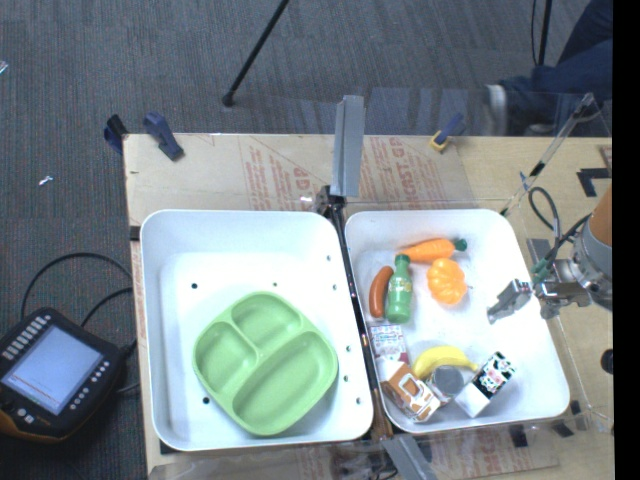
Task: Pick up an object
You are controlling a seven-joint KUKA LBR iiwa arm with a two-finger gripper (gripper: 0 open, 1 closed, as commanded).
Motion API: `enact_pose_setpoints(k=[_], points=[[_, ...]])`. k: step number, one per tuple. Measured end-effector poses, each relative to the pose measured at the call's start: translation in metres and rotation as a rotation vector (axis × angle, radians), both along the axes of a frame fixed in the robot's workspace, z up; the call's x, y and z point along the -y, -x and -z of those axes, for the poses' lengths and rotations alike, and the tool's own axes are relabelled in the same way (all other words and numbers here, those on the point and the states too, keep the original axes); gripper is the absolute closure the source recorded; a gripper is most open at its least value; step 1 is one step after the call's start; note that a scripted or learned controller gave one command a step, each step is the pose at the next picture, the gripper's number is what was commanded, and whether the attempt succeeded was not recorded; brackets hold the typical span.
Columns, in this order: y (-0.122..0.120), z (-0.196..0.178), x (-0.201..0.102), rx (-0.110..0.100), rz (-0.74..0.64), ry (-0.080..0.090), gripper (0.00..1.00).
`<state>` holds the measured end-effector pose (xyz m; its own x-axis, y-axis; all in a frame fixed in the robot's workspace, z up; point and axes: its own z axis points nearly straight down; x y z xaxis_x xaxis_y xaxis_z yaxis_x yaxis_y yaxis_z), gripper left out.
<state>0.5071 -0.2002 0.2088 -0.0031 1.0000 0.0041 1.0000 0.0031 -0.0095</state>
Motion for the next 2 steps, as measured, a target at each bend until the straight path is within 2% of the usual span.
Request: enact_pose_setpoints(k=[1, 2], points=[[-0.073, 0.001, -0.01, 0.002, -0.038, 0.001, 0.0], [-0.125, 0.065, -0.034, 0.004, -0.22, 0.001, 0.0]])
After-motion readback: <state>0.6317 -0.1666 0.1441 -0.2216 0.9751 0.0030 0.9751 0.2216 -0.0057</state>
